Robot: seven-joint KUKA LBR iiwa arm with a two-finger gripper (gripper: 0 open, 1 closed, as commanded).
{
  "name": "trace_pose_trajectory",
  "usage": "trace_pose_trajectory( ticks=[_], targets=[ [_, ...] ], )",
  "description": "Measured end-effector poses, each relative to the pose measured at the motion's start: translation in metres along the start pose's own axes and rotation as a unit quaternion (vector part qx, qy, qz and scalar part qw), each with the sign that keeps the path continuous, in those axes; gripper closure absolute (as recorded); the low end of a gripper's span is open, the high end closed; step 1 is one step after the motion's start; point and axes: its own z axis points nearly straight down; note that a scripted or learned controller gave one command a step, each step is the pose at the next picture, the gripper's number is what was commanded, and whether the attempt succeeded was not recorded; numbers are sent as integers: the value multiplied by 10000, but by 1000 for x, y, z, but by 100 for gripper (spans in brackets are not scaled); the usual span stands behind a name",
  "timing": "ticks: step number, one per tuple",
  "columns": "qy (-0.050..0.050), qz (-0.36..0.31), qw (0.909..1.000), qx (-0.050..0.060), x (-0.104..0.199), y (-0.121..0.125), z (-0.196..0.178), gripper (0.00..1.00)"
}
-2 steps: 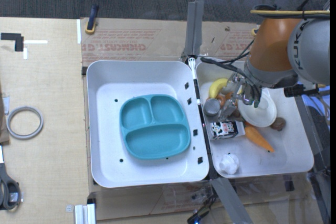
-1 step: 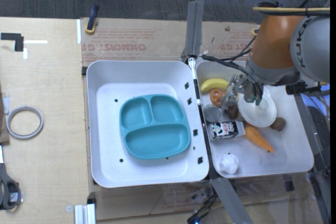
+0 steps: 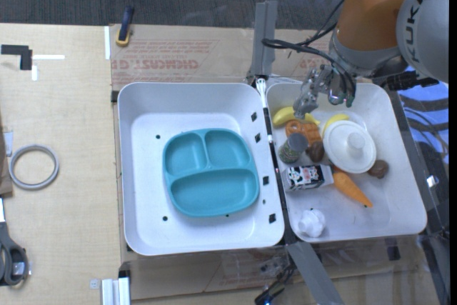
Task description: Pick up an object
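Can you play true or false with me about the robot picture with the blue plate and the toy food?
1. The blue plate lies in the left bin. True.
2. The carrot sits on the blue plate. False: it lies in the right bin, next to the white lid.
3. The gripper hangs over the right bin, near the banana. True.
4. The roll of tape is inside the left bin. False: it lies on the bench, left of both bins.
5. The blue plate has three sections. True.
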Motion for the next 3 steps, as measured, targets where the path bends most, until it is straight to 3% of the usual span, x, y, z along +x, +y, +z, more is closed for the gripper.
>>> trace_pose_trajectory(
  ticks=[1,3],
  targets=[
    [1,83,10000,-1,10,32,-71,100],
    [-43,67,10000,0,8,33,-90,100]
  ],
)
